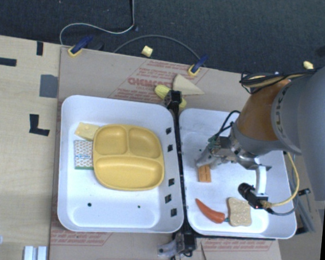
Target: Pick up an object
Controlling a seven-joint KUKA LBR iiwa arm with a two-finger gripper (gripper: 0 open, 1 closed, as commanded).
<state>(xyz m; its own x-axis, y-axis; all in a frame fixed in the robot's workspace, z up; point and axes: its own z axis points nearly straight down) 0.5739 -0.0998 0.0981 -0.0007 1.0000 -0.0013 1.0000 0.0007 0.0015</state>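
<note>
My pincer point(207, 160) hangs low in the right bin point(198, 121), near its left wall, just above a small orange-brown block point(204, 174). My own wrist and its cables cover most of it, so I cannot tell how it stands, nor whether it touches the block. Toward the bin's front edge lie a red-orange chilli point(210, 211) and, just beside it, a slice of toast point(239, 212) (their ends look close, perhaps touching). My arm's bulk hides the bin's far right corner. In the left bin point(62, 202) a yellow divided tray point(128, 156) overlaps two flat items by the left wall: a pale yellow piece point(86, 130) and a patterned card point(82, 154), both partly covered.
</note>
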